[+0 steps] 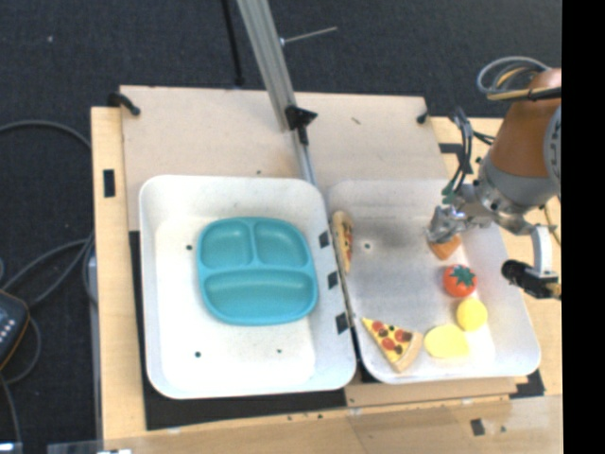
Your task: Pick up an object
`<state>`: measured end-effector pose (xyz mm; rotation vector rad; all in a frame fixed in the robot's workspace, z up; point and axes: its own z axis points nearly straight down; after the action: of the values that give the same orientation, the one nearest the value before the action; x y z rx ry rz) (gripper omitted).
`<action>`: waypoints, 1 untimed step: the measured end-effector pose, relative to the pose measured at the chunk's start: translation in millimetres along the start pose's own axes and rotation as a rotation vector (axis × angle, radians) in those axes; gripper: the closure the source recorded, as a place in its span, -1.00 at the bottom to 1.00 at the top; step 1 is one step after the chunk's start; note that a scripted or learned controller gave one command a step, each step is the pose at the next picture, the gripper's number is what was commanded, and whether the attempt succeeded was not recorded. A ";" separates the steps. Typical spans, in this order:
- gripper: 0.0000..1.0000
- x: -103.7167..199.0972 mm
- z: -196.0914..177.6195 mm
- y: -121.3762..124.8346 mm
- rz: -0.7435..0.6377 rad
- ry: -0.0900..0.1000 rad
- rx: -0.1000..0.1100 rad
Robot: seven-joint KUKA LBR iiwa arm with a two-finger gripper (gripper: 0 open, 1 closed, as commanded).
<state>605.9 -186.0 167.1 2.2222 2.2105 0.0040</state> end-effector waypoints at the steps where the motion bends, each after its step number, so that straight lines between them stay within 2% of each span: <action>1: 1.00 -7.9 -60.3 -4.4 -0.001 0.000 -0.001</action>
<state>601.0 -193.6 227.4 2.2208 2.2110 0.0043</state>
